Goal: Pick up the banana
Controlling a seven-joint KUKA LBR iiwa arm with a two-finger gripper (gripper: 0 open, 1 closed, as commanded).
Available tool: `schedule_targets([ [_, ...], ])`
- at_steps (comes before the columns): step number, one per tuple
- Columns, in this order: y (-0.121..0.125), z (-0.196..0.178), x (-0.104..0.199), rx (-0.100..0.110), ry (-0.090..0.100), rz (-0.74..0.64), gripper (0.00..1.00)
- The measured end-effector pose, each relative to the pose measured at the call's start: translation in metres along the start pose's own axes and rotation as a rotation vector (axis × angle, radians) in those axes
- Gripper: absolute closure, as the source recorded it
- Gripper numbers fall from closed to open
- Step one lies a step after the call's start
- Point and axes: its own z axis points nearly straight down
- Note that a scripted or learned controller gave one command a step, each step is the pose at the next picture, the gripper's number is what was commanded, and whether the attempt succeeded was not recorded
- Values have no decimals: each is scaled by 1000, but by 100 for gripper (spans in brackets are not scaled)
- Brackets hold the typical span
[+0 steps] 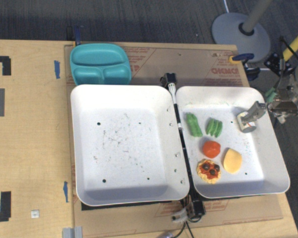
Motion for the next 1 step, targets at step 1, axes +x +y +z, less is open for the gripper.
schedule_targets([
  [1,-44,134,4,2,1,-121,0],
])
